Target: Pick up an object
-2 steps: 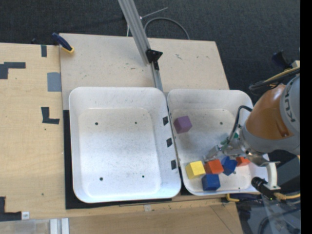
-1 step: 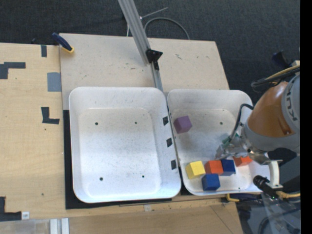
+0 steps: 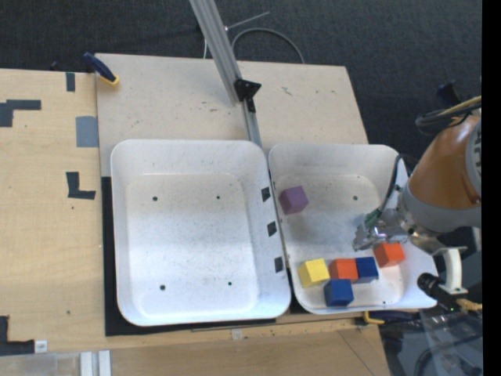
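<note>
Grey arm (image 3: 446, 182) reaching in from right, bent low over right bin (image 3: 329, 157), jaws' state unclear, beside orange block (image 3: 389, 253)

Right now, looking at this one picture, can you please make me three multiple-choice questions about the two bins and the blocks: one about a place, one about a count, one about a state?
1. Which bin holds the blocks?
A. the left bin
B. the right bin
C. both bins

2. How many blue blocks are there?
A. none
B. two
C. four

3. How does the purple block lie?
A. alone, apart from the other blocks
B. stacked on the yellow block
C. outside the bins

Answers:
1 B: all the blocks lie in the right bin.
2 B: one blue block sits beside an orange block, and another blue block lies in front of them.
3 A: the purple block lies by itself on the bin floor, well away from the yellow block.
</note>
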Motion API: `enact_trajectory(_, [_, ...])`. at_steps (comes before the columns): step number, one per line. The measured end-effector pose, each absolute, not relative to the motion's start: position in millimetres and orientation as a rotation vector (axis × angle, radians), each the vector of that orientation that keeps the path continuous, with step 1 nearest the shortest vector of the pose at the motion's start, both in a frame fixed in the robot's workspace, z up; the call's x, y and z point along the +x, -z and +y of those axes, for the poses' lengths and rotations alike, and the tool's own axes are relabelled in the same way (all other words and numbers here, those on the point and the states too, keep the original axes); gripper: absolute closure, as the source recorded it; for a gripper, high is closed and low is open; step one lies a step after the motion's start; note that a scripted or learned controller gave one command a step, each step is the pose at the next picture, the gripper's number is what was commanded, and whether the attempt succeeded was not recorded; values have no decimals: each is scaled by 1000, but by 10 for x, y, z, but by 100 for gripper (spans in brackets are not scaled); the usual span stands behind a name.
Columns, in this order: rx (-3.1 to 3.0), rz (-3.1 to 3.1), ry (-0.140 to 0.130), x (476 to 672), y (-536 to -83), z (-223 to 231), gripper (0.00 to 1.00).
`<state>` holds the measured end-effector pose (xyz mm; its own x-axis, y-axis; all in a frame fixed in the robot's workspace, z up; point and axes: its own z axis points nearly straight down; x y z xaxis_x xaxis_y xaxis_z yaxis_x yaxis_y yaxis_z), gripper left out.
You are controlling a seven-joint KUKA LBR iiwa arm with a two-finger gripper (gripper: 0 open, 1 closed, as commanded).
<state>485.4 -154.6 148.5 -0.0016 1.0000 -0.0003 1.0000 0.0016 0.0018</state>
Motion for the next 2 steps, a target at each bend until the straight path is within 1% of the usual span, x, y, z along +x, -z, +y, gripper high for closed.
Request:
enact_trajectory(1, [2216,2220,-4,4889,-2107,-1582,100])
enact_trajectory(2, [2219,2222,-1,4896,-2269,-1579,100])
